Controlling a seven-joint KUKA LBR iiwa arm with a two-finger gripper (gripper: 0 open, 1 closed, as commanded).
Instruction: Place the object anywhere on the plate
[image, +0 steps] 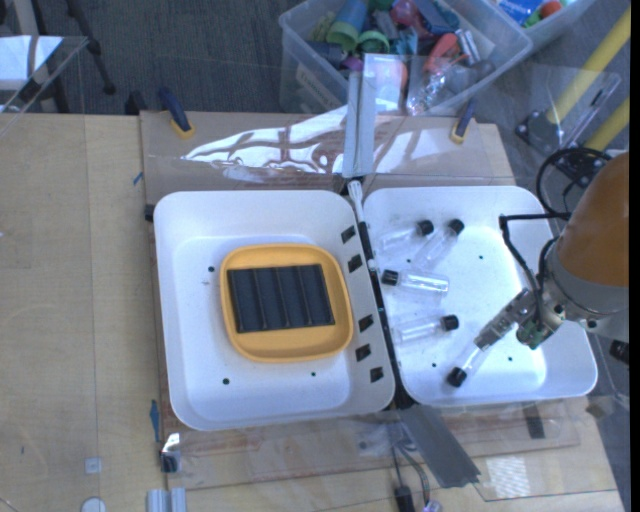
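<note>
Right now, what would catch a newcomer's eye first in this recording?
The yellow plate with dark ribs stands out in the left bin. In the right bin, several clear vials with black caps lie scattered. The pincer reaches in from the right, low over one vial near the front.

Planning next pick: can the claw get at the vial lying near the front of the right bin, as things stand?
Probably yes. The claw hangs right above that vial, which lies apart from the other vials with bare bin floor around it. Nothing seems to block the way down.
</note>
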